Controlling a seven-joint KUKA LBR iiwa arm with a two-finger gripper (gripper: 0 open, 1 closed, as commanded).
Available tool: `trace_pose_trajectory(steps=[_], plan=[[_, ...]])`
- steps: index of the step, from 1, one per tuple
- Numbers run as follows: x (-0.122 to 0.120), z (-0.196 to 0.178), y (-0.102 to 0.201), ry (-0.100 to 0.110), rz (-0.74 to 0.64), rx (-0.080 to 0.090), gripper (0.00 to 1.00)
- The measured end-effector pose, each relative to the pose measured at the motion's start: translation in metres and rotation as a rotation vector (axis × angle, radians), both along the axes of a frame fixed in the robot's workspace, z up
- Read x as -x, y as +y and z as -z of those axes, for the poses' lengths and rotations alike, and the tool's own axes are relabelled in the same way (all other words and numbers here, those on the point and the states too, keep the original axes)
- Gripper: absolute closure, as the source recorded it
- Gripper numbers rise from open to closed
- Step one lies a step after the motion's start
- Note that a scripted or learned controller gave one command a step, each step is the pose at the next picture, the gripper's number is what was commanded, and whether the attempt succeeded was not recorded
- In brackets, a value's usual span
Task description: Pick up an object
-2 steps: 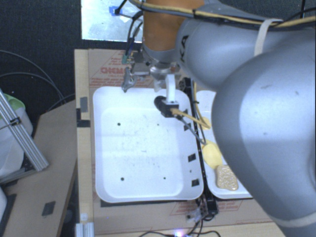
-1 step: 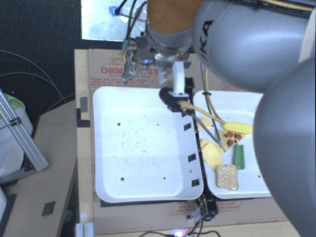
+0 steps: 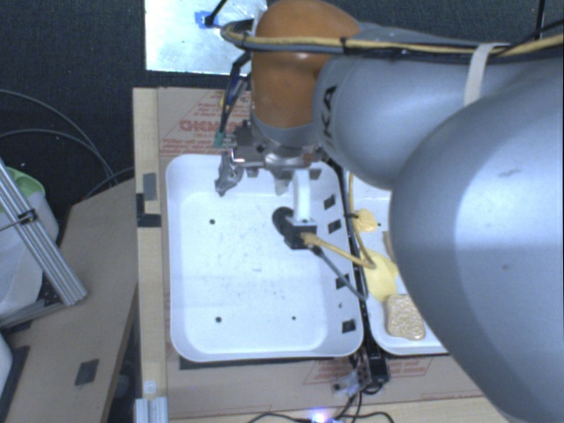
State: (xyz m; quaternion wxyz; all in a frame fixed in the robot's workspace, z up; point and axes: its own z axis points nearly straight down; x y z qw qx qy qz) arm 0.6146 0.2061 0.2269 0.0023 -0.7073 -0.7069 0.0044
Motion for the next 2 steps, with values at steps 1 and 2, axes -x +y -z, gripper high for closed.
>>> trace_pose_trajectory(steps=[1,2], plan=[[0.008,0.07,-0.054,-0.002,0.004,0.001,0.0],[-0.028,0.129,0.034,-0.01,-0.01,-0.007,0.0]])
